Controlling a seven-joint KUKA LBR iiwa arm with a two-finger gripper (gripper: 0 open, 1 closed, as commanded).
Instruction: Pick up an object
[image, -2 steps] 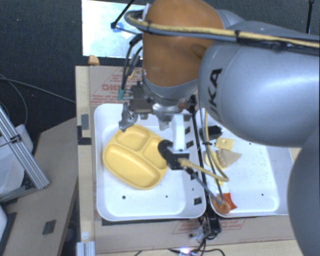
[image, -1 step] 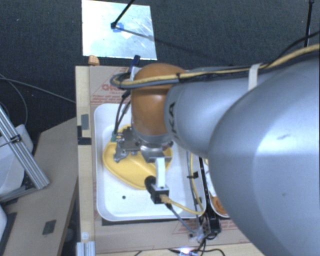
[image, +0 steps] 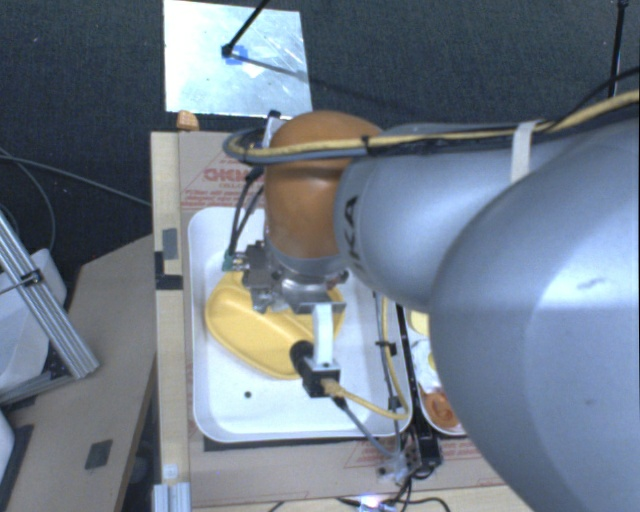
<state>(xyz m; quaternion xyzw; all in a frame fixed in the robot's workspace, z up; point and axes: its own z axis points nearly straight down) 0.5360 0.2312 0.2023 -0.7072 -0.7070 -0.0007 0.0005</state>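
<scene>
- The big grey arm (image: 500, 280) comes in from the right and covers much of the picture.
- An orange band (image: 305, 180) sits above the wrist, over the left bin.
- The gripper (image: 290, 300) hangs below the orange band, low over the left bin (image: 215, 400). Its tip is hidden by the wrist, so you cannot tell whether it is grasping anything or let go.
- A yellow object (image: 250, 335) lies in the left bin. It is soft-looking and rounded, and it lies near the middle of the bin, a bit to the left.
- The wrist is right over the top part of the yellow object and hides some of it. You cannot tell if they touch.
- A yellow cable (image: 365, 405) runs from a black plug on the wrist down over the bin's right side.
- The right bin (image: 425, 325) is mostly hidden behind the arm. An orange-brown thing (image: 440, 410) peeks out near its lower edge.
- Both bins sit on a counter (image: 170, 300) with a cardboard sheet (image: 205, 175) under them.
- A shiny silver sheet (image: 235, 60) lies on the dark floor at the top.
- A metal frame (image: 40, 310) stands at the left side.
</scene>
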